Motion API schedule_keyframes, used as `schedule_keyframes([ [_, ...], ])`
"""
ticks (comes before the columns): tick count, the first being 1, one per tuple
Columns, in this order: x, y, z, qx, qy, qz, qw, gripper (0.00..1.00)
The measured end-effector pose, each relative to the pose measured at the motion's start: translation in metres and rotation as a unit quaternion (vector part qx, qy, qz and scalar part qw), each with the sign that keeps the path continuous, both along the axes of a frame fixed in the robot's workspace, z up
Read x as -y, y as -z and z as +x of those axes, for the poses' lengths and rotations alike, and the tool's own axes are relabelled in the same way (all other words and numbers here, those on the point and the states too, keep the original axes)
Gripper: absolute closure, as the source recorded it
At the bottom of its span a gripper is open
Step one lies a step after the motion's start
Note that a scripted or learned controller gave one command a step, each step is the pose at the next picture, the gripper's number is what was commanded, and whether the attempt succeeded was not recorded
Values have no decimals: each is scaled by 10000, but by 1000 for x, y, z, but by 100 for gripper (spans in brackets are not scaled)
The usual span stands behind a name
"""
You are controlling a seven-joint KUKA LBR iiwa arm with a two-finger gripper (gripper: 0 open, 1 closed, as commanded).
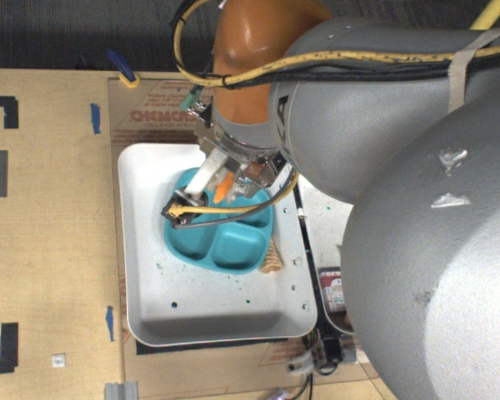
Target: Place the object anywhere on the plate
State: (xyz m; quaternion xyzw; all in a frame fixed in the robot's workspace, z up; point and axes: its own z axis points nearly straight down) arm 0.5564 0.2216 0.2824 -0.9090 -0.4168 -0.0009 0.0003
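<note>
You've got the arm (383, 140) reaching in from the right and hanging low over the left bin (137, 248), with the gripper (232, 187) right above the blue plate (233, 244). That's where you want it. The plate lies toward the upper right of that bin, and its divided compartments show bare blue at the near side. Now look at the tip: a small orange piece (222, 192) shows just under the wrist, over the plate's upper compartment. I take that to be your object. The catch is that the wrist covers most of it, so you cannot tell from up here whether the jaws are spread, pressed together or pinching it. You also cannot tell whether the piece hangs above the plate or already rests on it. My read is that the carry is as good as done, since the object is over the plate, not out in the bin. What's left is the release and a clean lift away — or, if it already lies on the blue, only the lift. One more thing for you to mind: a tan ridged thing (272, 259) lies on the bin floor touching the plate's right edge, outside it, and nothing suggests it is the target. The right bin (321, 215) peeks out beside the arm, mostly hidden. Call the task unfinished until the piece lies on the plate with the gripper clear of it.
</note>
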Motion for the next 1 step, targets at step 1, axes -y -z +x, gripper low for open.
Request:
schedule_keyframes([
  [1,-3,34,62,-18,576,-16,9983,100],
])
